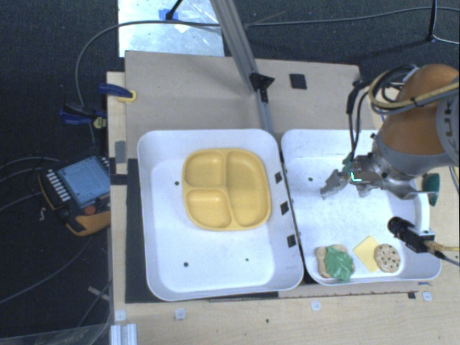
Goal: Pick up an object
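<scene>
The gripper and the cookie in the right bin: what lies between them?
In the camera view, bare white floor of the right bin lies between the gripper and the cookie; the yellow cheese slice sits just left of the cookie.

— What sits on the bench?

— Two shallow white plastic bins side by side, the left bin (162, 264) and the right bin (305, 149), their inner edges touching.

— And in the left one?

— A yellow divided plastic plate (226, 189), toward the far side.

— The right?

— Along its near edge lie a green leaf-shaped toy (339, 264) at left, a yellow cheese wedge (366, 253) to its right, and a round speckled cookie (387, 258) rightmost. The grey two-finger gripper (332, 186) is over the bin's middle, behind those three.
</scene>
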### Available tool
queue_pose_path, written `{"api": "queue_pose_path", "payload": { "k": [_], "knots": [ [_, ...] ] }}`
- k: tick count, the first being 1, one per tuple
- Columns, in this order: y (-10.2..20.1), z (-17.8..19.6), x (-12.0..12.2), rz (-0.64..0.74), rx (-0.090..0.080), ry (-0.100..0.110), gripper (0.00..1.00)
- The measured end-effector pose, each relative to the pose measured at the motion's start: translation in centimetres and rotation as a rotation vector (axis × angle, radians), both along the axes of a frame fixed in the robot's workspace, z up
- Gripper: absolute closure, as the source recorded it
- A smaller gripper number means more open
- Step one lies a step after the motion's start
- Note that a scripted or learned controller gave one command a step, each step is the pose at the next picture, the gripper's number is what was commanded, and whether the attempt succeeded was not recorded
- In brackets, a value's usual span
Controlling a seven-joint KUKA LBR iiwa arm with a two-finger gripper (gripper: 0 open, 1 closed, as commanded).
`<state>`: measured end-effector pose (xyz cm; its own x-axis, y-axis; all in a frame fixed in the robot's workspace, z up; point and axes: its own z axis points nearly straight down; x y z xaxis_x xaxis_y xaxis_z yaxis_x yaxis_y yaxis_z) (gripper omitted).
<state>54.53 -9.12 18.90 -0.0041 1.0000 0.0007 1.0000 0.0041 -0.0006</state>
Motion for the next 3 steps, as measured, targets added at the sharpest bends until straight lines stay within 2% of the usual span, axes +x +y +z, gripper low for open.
{"api": "queue_pose_path", "payload": {
  "k": [1,3],
  "knots": [
    [0.0,0.0,0.0,0.000,0.000,-0.001,0.00],
    [0.6,-10.1,0.9,-0.003,-0.001,-0.001,0.00]
  ]
}}
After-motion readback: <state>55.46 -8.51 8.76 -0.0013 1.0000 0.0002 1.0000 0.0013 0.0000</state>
